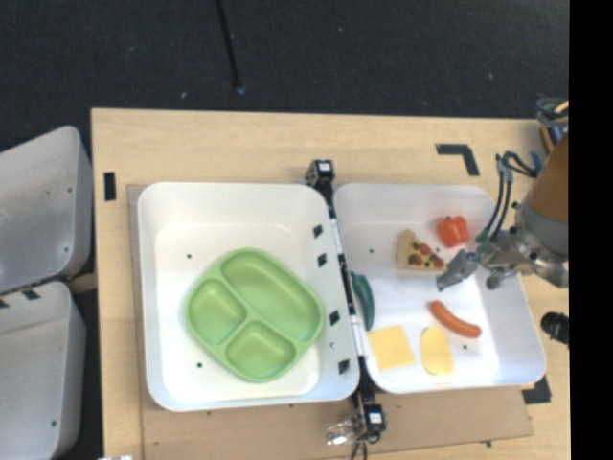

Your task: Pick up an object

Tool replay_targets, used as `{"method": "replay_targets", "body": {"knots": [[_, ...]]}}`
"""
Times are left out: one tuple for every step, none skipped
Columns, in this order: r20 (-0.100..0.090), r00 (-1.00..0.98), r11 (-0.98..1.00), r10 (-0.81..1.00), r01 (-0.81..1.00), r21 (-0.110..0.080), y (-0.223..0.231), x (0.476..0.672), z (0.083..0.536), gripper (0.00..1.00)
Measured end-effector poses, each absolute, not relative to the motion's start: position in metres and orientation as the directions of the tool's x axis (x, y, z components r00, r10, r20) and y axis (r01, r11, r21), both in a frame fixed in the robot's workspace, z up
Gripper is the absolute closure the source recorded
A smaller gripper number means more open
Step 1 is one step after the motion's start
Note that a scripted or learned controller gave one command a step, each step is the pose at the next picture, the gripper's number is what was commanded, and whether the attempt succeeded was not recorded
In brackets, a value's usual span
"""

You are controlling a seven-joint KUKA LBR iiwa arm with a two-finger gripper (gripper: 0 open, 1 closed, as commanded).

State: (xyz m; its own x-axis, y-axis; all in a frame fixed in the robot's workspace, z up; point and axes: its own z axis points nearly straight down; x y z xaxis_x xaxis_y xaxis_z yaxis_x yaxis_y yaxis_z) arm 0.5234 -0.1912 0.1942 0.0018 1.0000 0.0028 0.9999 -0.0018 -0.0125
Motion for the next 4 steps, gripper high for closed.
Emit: {"method": "replay_targets", "body": {"knots": [[0.000,-0.002,0.002,1.000,1.000,0.000,-0.191,0.527,0.201,0.00],[-0.001,0.001,-0.001,1.000,1.000,-0.003,-0.199,0.533,0.144,0.00],[-0.001,0.001,-0.001,1.000,1.000,-0.003,-0.200,0.532,0.098,0.00],[-0.002,0.005,-0.005,1.000,1.000,0.003,-0.201,0.534,0.111,1.00]]}}
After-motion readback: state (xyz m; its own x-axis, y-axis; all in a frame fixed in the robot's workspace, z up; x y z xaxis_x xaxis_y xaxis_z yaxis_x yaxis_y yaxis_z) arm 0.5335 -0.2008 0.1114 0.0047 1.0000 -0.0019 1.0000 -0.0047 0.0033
